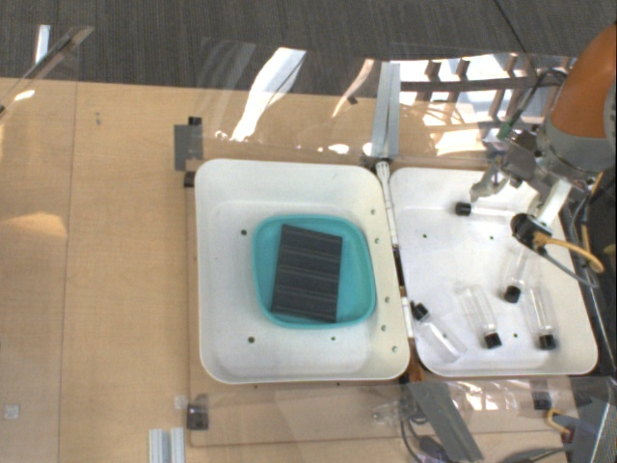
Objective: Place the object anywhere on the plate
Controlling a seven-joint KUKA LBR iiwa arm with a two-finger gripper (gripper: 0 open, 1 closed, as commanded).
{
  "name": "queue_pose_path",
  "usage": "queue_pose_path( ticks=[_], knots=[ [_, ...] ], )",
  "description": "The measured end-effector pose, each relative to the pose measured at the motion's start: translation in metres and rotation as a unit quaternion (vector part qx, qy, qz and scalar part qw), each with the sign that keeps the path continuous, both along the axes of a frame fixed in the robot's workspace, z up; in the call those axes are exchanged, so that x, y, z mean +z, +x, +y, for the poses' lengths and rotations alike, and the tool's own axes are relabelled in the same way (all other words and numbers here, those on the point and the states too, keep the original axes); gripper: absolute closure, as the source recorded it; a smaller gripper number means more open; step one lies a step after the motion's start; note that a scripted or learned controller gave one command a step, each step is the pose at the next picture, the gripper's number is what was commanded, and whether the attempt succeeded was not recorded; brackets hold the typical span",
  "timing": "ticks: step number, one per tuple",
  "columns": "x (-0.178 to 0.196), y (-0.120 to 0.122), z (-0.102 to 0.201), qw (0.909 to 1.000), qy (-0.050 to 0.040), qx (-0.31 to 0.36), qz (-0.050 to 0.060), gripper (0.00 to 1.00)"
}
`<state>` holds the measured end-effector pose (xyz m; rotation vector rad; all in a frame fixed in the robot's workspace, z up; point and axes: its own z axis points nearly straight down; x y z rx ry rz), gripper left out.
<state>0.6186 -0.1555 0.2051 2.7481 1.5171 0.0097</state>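
A dark grey ribbed rectangular block lies flat on the teal plate, slightly tilted, in the middle of the left bin. The block covers most of the plate's centre. My gripper hangs over the upper right part of the right bin, well away from the plate and block. Nothing can be seen held in it.
Several clear tubes with black caps lie in the right bin, among them one near the front, one at the front right and one by the left wall. A yellow cable runs beside the gripper.
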Motion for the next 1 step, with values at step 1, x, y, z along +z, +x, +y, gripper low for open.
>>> queue_pose_path(
  ticks=[1],
  knots=[
    [-0.0126,-0.0677,-0.0065,0.9998,-0.0001,-0.022,0.001,0.00]
  ],
)
